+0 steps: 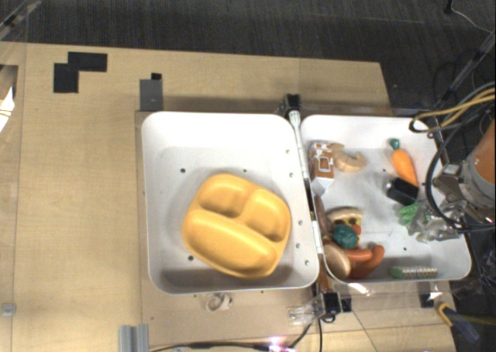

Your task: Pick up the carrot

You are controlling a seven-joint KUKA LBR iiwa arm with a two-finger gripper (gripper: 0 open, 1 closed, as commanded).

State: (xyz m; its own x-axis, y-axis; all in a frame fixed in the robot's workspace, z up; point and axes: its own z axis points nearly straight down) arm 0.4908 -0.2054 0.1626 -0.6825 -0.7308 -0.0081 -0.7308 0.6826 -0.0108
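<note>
The carrot (403,164) lies untouched in the right bin (364,127), near its far right corner, just above a small black piece (402,188) and a green item (409,214). The hand (442,222) sits at the bin's right edge, near the carrot but apart from it; whether it is wide or narrow I cannot tell. Judging by this, the reach, the grip and the lift are all left to do.

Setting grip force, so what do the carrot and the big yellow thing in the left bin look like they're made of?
Carrot: likely moulded plastic, smooth orange body with a green tip. Big yellow thing: probably glossy plastic or foam; it has soft highlights and rounded lobes. Neither can be confirmed by sight alone.
</note>
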